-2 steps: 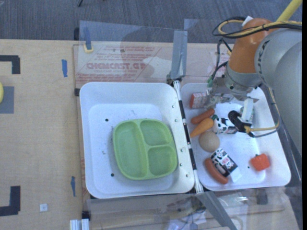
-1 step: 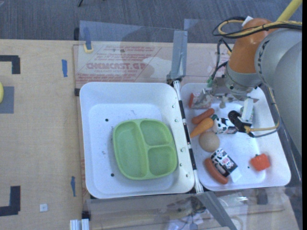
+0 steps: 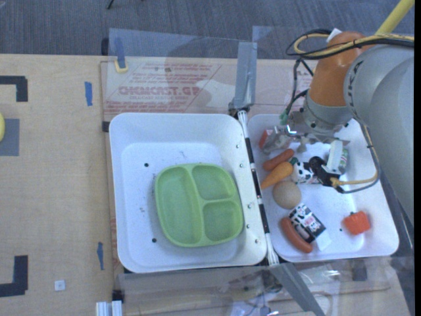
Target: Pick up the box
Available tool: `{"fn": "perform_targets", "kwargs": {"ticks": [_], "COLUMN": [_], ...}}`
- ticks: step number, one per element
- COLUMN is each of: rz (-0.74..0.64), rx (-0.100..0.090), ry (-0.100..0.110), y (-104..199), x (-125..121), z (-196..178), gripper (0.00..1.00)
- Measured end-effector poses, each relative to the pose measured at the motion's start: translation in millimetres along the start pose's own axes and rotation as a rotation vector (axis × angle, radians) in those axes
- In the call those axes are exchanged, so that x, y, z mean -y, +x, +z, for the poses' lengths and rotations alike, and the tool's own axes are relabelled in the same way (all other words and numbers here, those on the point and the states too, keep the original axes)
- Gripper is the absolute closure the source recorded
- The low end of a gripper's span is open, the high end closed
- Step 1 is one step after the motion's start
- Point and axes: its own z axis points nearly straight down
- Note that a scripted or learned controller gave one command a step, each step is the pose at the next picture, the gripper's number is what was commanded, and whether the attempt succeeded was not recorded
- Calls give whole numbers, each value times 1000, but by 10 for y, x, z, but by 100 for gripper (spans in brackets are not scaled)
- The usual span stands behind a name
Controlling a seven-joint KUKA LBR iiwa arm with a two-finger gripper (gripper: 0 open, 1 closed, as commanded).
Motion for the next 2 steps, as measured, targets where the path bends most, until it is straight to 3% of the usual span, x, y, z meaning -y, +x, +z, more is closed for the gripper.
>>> {"fn": "perform_targets", "kwargs": {"ticks": [1, 2], "rz": [0, 92], "rx": [-1, -4], "ry": [0, -13], "y": [5, 1163], "x": [-8, -31], "z": [-79, -1009], "gripper": [100, 100]}}
